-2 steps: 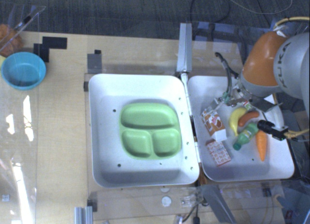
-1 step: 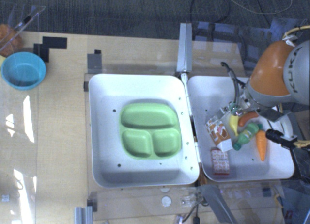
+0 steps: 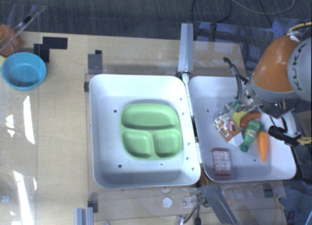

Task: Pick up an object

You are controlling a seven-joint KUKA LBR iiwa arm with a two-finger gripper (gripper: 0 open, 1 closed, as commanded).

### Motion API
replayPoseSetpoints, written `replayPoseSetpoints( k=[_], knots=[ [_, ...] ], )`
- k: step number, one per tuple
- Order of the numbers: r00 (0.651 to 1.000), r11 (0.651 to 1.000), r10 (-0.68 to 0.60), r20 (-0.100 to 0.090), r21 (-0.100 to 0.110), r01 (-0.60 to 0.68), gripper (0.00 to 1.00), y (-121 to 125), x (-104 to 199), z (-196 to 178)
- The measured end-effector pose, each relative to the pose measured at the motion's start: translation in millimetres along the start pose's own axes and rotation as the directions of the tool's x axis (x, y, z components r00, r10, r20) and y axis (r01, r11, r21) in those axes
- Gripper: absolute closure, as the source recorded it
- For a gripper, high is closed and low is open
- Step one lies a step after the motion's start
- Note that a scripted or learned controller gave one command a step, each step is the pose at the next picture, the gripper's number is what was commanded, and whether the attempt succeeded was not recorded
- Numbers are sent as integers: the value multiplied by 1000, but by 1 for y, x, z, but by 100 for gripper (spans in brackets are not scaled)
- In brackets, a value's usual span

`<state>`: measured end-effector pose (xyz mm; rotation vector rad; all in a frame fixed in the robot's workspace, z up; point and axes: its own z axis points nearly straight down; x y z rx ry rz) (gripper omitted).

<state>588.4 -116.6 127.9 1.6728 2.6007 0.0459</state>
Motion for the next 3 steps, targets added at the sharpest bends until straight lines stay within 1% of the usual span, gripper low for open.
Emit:
replayPoseSetpoints(
  k=[1,2,3],
  knots=[
    [1000,1000,0,1,0,0,0,0,0,0],
    [1000,1000,-2,3,-9,2,100,4,-1,-13],
    [989,988,147,-13,47,-146,100,67,-47,38]
  ],
)
